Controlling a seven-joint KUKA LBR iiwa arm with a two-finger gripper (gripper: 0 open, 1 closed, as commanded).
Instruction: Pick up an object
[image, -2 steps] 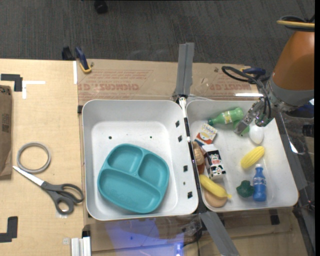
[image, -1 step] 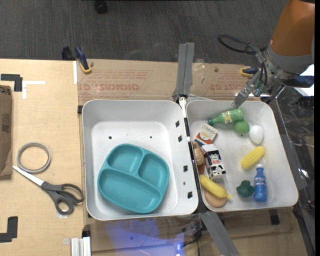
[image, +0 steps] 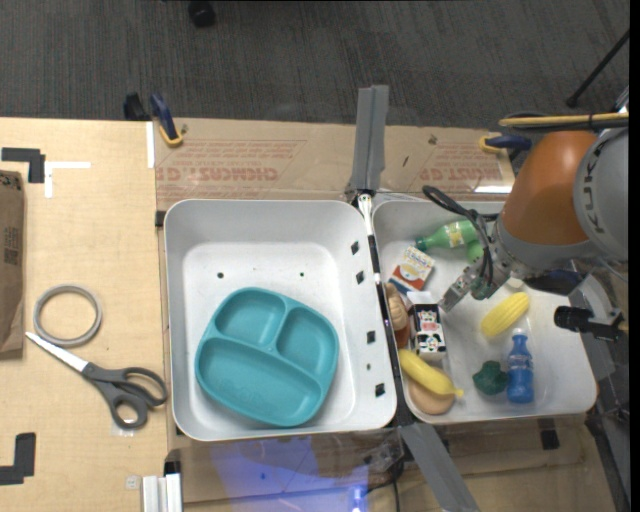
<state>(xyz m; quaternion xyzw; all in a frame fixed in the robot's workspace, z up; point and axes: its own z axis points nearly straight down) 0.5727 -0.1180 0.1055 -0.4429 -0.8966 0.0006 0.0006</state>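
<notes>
From my station I note the table (image: 90, 200) carrying two white bins: the left bin (image: 260, 225) holds a teal divided plate (image: 267, 356), the right bin (image: 570, 395) the candidate objects. My end effector (image: 470, 287) hangs over the right bin's middle; I cannot tell its state. Near it lie a green bottle (image: 447, 237), yellow corn (image: 504, 313), a banana (image: 428, 374) and a blue bottle (image: 518, 368).
</notes>
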